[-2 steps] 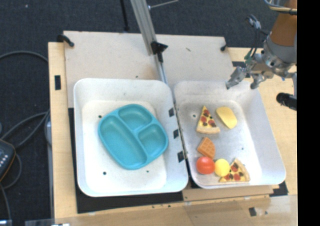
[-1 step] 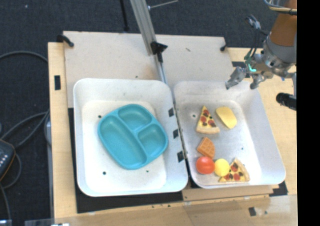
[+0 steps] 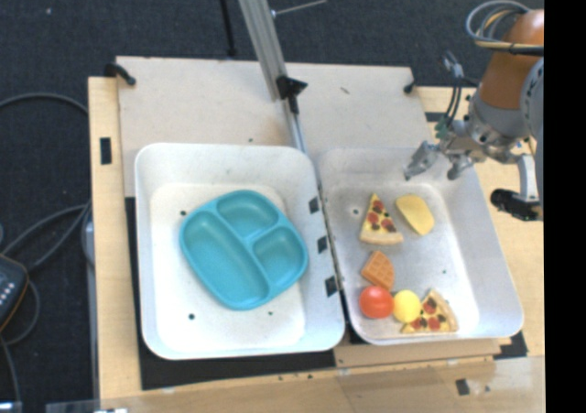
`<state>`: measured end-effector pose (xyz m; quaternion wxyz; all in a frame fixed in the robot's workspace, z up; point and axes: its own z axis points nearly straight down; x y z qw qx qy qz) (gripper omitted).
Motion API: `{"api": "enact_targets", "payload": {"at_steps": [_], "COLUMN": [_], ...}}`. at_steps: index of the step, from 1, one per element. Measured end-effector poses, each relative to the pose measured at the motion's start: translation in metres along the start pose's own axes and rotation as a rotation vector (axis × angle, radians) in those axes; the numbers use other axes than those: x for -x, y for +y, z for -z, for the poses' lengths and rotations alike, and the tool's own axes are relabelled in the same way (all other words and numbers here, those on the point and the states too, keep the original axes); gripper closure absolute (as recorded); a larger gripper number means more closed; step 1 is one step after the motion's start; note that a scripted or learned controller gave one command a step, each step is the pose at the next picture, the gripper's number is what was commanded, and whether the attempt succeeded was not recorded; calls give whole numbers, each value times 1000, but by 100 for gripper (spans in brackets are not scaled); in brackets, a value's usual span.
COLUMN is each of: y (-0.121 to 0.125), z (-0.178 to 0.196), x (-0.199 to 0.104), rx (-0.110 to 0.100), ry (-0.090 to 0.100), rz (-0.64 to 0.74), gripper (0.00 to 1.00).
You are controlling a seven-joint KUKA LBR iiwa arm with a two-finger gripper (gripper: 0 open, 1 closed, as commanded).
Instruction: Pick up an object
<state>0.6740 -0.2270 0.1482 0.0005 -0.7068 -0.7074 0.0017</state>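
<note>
Dark carpet surrounds a wooden bench (image 3: 220, 104) carrying two white bins. The left bin (image 3: 156, 219) holds a blue divided plate (image 3: 243, 248). In the right bin (image 3: 485, 255), toy food clusters toward its near edge; the gripper (image 3: 438, 162) hangs spread wide, holding nothing, over its far-right corner.
</note>
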Motion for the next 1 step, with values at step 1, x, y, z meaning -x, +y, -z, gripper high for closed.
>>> {"api": "enact_targets", "payload": {"at_steps": [1], "y": [-1], "z": [-50], "x": [0], "rx": [-1], "ry": [2], "rz": [3], "gripper": [0]}}
